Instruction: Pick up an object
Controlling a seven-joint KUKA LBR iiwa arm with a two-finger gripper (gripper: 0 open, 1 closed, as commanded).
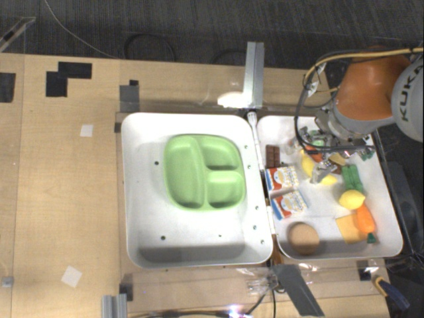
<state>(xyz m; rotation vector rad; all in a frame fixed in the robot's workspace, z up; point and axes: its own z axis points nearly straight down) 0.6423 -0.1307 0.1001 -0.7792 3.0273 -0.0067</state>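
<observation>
Your gripper [326,171] hangs low over the upper part of the right bin [391,240], directly over a yellow toy [308,163]; I cannot tell its state. From the gripper, the lemon [351,199] lies just toward the bin's near edge, the carrot [365,220] beyond it.

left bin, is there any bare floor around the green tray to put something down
Yes. The left bin has bare white floor along its front edge below the green tray, plus a strip on its left side. The right bin is crowded with toy food under the tool.
</observation>
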